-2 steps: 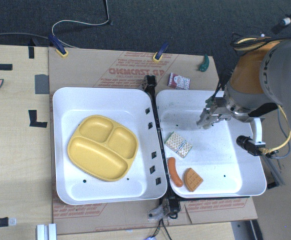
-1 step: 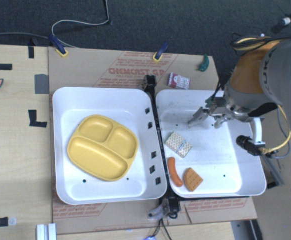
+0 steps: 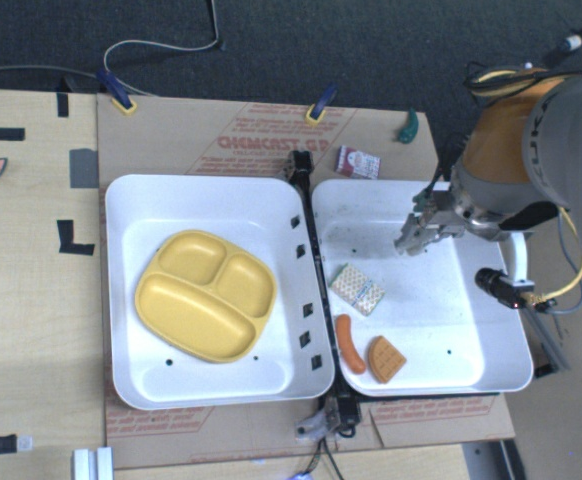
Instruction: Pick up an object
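Note:
In the right bin (image 3: pixel 491 373) lie a small chequered packet (image 3: pixel 357 289), an orange sausage (image 3: pixel 347 343) and a tan cracker-like piece (image 3: pixel 385 359). My gripper (image 3: pixel 413 240) hangs over the upper middle of that bin, up and to the right of the packet, apart from all three items. Nothing shows between its fingers.
The left bin (image 3: pixel 131 368) holds a yellow divided plate (image 3: pixel 206 295). A small red-and-white packet (image 3: pixel 357 162) lies on the cardboard behind the right bin. Black clips (image 3: pixel 304 268) line the seam between the bins. The arm's body and cables fill the right side.

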`<state>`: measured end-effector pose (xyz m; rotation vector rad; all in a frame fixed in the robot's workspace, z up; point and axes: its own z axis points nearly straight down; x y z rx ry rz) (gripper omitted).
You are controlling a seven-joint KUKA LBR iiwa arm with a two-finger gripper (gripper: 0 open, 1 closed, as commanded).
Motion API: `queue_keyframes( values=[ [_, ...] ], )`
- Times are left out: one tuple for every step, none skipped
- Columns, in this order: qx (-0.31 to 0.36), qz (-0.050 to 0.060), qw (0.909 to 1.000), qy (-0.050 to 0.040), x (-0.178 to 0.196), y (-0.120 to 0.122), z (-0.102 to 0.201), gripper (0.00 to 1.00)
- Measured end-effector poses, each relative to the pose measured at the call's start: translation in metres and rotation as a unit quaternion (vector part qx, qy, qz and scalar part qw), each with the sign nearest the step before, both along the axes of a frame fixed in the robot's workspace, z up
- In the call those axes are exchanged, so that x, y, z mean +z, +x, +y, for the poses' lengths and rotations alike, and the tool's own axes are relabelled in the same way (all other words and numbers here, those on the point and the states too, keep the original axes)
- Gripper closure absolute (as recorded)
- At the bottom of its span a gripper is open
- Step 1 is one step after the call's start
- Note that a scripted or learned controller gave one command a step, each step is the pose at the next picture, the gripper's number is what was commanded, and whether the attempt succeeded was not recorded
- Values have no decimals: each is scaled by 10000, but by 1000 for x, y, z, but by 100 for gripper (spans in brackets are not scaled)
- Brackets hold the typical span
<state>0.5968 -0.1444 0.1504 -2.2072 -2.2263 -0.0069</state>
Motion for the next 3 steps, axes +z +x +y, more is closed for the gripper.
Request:
queue_keyframes(
  values=[
    [0,-1,10000,-1,0,0,0,0],
    [-42,-12,10000,-41,-63,-43,-16,0],
    [-43,-30,10000,-54,-53,-42,-16,100]
  ],
)
